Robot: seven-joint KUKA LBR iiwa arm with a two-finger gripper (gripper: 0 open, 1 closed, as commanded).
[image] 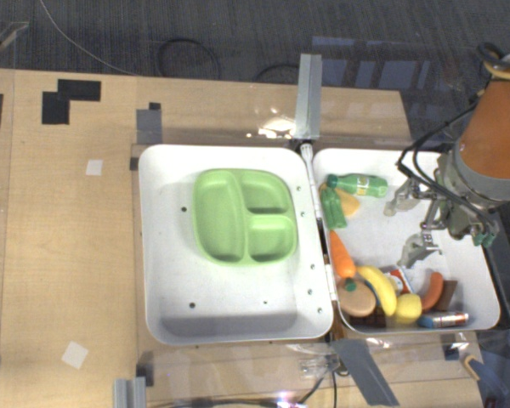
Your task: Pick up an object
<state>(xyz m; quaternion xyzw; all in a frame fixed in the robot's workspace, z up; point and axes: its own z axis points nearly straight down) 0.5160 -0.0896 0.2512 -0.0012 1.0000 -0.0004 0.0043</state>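
Toy food and small objects heaped in the right bin (493,289), mostly along its near edge and left wall: green bottle (357,184) lying on its side near the far left corner, a green vegetable-like piece (332,208) just beside it, orange carrot (342,257) along the left wall, yellow banana (380,286) touching a round brown piece (358,301), yellow lemon-like piece (408,307) next to a reddish-brown sausage shape (433,288), small red-and-silver cylinder (444,319) at the near edge. Pincer (418,224) poised over the bin's middle, above bare white floor, fingers spread apart with nothing between them. Grey arm with orange band (497,134) reaching in from the right. Green divided tray (243,215) lying in the left bin (166,253), three compartments facing up. Both bins side by side on the wooden bench (59,253).
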